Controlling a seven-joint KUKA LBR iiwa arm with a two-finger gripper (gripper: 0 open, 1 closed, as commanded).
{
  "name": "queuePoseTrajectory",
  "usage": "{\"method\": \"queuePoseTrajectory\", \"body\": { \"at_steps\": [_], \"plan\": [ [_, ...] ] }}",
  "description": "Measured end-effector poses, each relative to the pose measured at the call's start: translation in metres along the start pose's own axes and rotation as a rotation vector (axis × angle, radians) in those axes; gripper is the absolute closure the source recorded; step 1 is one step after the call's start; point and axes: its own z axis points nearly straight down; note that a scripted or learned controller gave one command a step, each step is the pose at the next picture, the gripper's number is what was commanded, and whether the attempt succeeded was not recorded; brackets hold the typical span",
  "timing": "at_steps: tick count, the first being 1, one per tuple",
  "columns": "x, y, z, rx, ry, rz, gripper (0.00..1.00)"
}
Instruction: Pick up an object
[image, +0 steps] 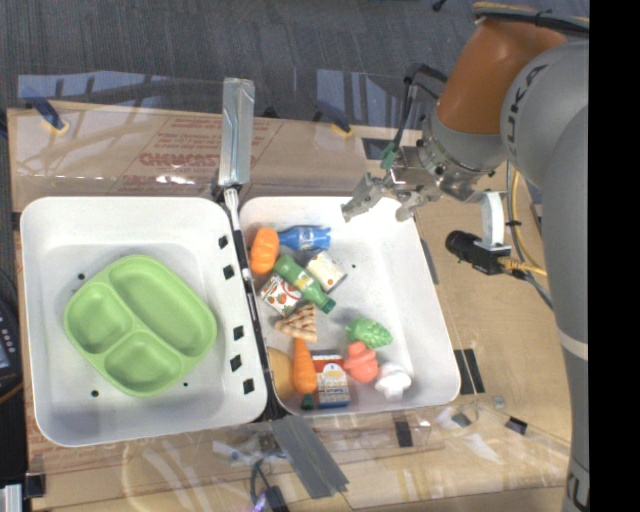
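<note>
Nothing picked yet, by my read. All toys lie in the right bin (430, 300), mostly along its left side and front.

Tool (383, 201) hangs above the bin's back edge, fingers spread apart, nothing between them. Whole grasp left to do: descend, close, lift.

Count, right bin:
- orange round fruit (264, 250) x1
- blue bottle (305, 238) x1
- green bottle (303, 281) x1
- small cartons x3 approx., incl. juice box (331, 378)
- sandwich wedge (299, 323) x1
- carrot (303, 365) x1
- green leafy piece (369, 333) x1
- pink piece (361, 363) x1
- white piece (393, 380) x1

Left bin (40, 300): green divided plate (140, 322) x1, 3 wells. Bins x2 on desk (500, 340).
</note>
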Motion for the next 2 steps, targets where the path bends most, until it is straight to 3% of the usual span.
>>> {"method": "queuePoseTrajectory", "body": {
  "at_steps": [1, 2],
  "plan": [
    [0.010, -0.012, 0.152, -0.027, -0.003, -0.013, 0.00],
    [0.005, -0.023, 0.175, -0.006, -0.001, 0.041, 0.00]
  ]
}}
